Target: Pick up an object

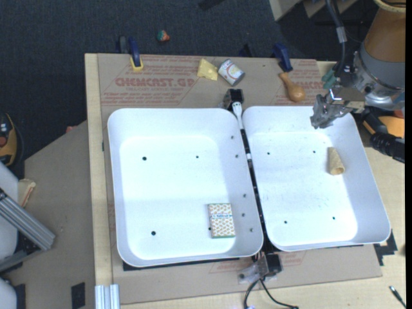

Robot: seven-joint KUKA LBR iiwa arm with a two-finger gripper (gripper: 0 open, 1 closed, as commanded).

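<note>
Two shallow white bins sat side by side on the bench, their inner rims nearly meeting along a dark seam; the left bin (129, 172) held a small patterned box (221, 220) lying flat near its front right corner, close to the rim there, with the rest of its floor open; the right bin (360, 217) held a tan cone-shaped piece (335, 160) toward its right side, a little behind the middle, with bare floor on every side of it and most of all toward the left and front. The gripper (324, 114) hung over the back edge of the right bin, near its right-hand corner, the grey wrist and orange band rising away to the upper right; whether its fingers were open or shut could not be told from the dark cluster of metal (nothing could be made out between them). The tan piece lay in front of the gripper and slightly to its right, apart from it, not touching. Behind the bins, on the brown board, lay a yellow wedge (207, 70), a small white-and-grey can (231, 72) just beside it, and a tan wooden-looking piece (293, 87) near the gripper's left; blue clamps (134, 51) held the board's back edge.
</note>
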